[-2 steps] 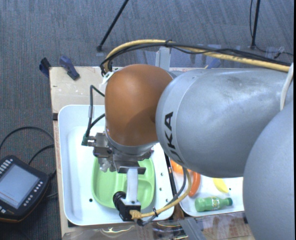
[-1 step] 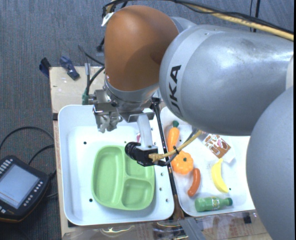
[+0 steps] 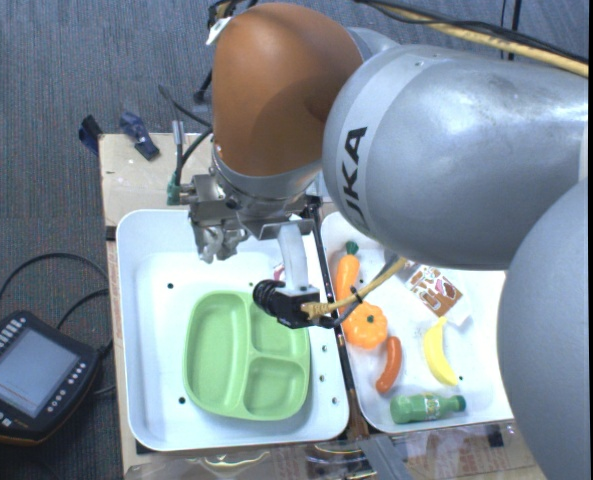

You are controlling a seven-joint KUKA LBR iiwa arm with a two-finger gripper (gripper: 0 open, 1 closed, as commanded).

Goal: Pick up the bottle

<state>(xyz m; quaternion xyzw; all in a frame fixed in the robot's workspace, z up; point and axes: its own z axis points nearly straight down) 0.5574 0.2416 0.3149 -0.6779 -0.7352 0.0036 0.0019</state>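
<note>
The bottle [image 3: 428, 406] is green with a label and lies on its side at the near edge of the right bin [image 3: 486, 383]. My gripper [image 3: 216, 242] hangs over the back of the left bin [image 3: 151, 268], just beyond the green divided tray [image 3: 238, 360]. It is far to the left of the bottle and nothing shows in it. The arm's orange band and grey body hide the back of both bins.
The right bin also holds a carrot [image 3: 347, 271], a small orange pumpkin [image 3: 365, 326], a red sausage-shaped piece [image 3: 388, 364], a banana [image 3: 438, 354] and a printed packet [image 3: 436, 292]. A black fitting with a yellow cable [image 3: 282, 303] hangs over the tray's right edge. A teach pendant [image 3: 28, 373] lies on the floor at left.
</note>
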